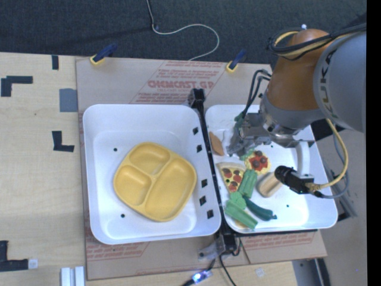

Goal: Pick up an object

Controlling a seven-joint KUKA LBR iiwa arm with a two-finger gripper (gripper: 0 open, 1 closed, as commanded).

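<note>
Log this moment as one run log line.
gripper: over right bin, above toy food | yellow tray: left bin | grasp: unconfirmed

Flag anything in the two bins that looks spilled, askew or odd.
Nothing looks spilled or broken. The yellow tray lies flat but turned askew in the left bin. The toy food is heaped loosely in the right bin, with green pieces overlapping near the front edge.

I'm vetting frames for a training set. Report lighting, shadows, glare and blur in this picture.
Camera view: even, soft lighting; faint shadow under the yellow plate in the left bin; mild glare on the white floor of the right bin near its front edge; the gripper and the toy food beneath it look slightly soft, so the fingers cannot be read.
</note>
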